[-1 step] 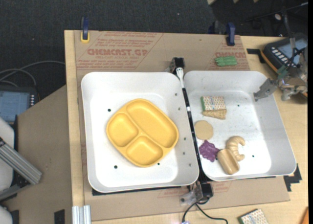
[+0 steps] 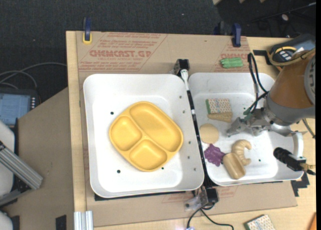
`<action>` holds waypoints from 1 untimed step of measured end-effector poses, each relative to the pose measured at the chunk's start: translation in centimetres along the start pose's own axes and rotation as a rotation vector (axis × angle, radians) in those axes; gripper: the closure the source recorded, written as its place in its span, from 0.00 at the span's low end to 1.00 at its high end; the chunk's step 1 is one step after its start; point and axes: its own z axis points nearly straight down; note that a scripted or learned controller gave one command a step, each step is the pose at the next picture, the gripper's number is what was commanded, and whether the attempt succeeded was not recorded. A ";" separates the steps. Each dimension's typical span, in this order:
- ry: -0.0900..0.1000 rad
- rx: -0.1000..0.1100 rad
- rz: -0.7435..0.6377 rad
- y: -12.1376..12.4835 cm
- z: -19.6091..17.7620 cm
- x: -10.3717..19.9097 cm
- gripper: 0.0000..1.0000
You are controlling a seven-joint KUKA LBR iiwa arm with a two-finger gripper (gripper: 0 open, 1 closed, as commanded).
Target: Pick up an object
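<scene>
Clearly nothing is lifted yet: the gripper hovers in the right bin, and I cannot tell its state. The croissant lies just below it, beside the purple toy; the grasp remains.

The right bin holds a croissant, purple piece, tan round, bread-like piece and patterned block.

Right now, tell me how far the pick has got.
Done: the gripper has reached into the right bin. In hand: nothing visibly held. Left: grasping and lifting; the croissant, purple toy and tan disc all lie on the bin floor.
</scene>
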 end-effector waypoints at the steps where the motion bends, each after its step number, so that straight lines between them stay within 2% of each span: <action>1: -0.004 -0.011 -0.001 -6.1 0.5 6.6 0.00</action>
